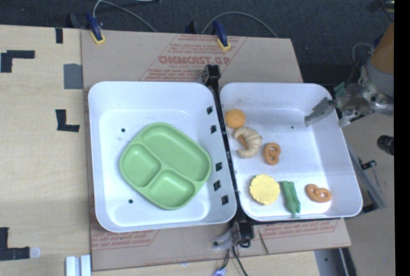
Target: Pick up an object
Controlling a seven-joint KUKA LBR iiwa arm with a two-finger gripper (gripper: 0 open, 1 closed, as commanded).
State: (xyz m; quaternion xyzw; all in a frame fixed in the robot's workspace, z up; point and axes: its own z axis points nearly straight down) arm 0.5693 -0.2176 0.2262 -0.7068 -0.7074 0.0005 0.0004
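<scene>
The gripper hangs at the right rim of the right bin, near that bin's upper right corner, with the arm reaching in behind it from the right. One grey finger slants down toward the bin floor; whether the fingers are spread or pressed together cannot be told from this angle, and nothing shows between them.

Nearest the gripper, down and to its left, a small brown pretzel lies on the bin floor, apart from the fingers. Just left of that pretzel sits a pale curled croissant, and above the croissant, touching or nearly touching it, is a small orange ball near the bin's left wall.

Further below the gripper, along the bin's near edge, a second pretzel lies toward the lower right corner. Left of it a green pepper-like piece rests upright along the floor, just beside a round yellow disc.

Farthest from the gripper, in the left bin, a green divided plate with three compartments lies tilted at an angle.
</scene>
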